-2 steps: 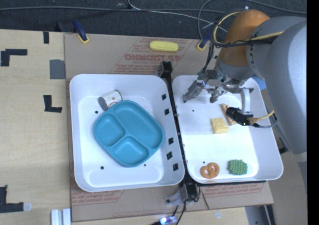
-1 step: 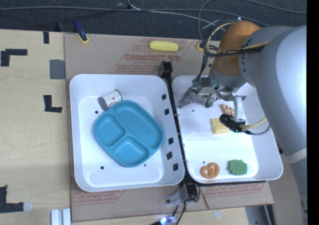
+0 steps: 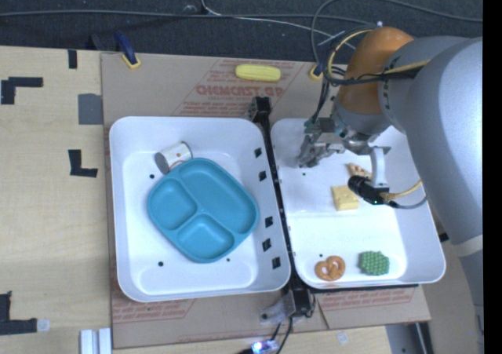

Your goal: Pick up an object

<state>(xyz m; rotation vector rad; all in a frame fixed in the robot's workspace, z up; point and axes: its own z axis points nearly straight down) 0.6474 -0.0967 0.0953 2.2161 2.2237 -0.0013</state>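
Observation:
My gripper (image 3: 307,155) hangs low over the upper left part of the right bin (image 3: 416,266), close to the divider between the two bins. Nothing shows in its grasp. A yellow wedge-shaped piece (image 3: 344,198) lies in the middle of that bin, just down and right of the gripper. A small orange and white piece (image 3: 358,169) sits a little above the wedge. A brown pretzel (image 3: 330,268) and a green knobbly object (image 3: 374,263) rest near the bin's front edge.
The left bin (image 3: 125,187) holds a blue divided tray (image 3: 202,208) and a small cup (image 3: 174,155) lying on its side at the tray's upper left. A yellow object (image 3: 257,72) lies on the bench behind the bins. Cables loop above the wrist.

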